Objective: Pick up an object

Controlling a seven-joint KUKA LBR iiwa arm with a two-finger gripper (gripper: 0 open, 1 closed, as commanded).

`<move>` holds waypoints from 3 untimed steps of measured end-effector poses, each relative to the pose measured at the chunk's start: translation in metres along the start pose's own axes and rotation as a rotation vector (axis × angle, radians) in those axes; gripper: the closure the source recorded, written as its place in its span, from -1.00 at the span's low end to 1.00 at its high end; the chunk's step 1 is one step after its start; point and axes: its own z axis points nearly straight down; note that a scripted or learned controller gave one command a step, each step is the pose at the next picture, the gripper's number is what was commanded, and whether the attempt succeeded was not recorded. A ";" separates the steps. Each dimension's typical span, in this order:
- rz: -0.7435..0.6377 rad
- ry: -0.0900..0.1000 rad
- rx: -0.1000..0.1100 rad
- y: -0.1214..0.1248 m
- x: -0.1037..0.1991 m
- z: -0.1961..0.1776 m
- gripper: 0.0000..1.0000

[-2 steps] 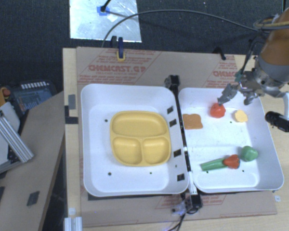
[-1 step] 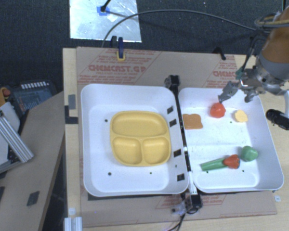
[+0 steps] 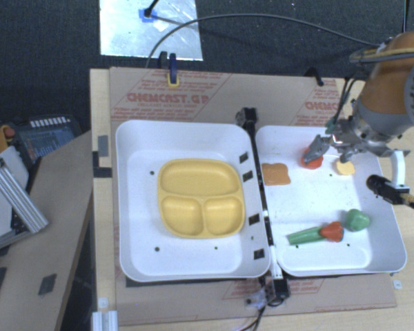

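My gripper (image 3: 332, 151) hangs low over the back of the right bin (image 3: 390, 261), open, with nothing between its fingers. A small red piece (image 3: 312, 160) lies on the bin floor right by the left fingertip (image 3: 320, 145), outside the gap. A pale yellow piece (image 3: 344, 167) rests just below the right fingertip. An orange toast-like slice (image 3: 276, 174) lies near the bin's left wall. Toward the front lie a green lump (image 3: 357, 219) and a carrot-like piece (image 3: 316, 234) with a green end and a red end.
The left bin (image 3: 134, 254) holds a yellow divided tray (image 3: 200, 197). A black divider with clips (image 3: 257, 185) runs between the bins. A black fitting on a white bracket (image 3: 388, 187) juts over the right bin's right edge. A cable arcs behind the bench.
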 end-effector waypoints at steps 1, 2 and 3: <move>0.000 0.000 0.000 -0.007 0.002 0.044 -1.00; 0.001 0.000 -0.002 -0.006 0.003 0.095 -1.00; 0.001 -0.002 -0.007 -0.004 0.002 0.082 1.00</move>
